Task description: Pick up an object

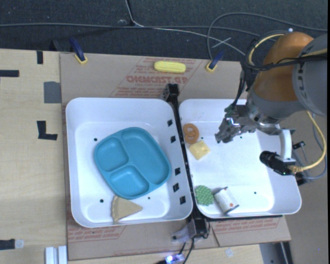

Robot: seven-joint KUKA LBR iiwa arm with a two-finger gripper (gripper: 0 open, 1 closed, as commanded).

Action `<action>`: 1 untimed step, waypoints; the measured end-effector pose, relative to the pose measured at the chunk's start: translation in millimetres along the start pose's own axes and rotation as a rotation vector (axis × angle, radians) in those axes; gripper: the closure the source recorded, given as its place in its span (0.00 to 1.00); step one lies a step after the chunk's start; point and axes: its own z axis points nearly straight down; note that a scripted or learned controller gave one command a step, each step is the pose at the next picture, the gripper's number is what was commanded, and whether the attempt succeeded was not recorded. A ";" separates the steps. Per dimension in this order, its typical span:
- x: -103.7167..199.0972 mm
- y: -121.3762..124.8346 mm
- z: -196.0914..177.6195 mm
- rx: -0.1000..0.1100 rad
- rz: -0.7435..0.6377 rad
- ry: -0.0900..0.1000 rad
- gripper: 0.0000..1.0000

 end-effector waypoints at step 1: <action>45.6 -24.6 -1.1 0.001 0.000 0.000 1.00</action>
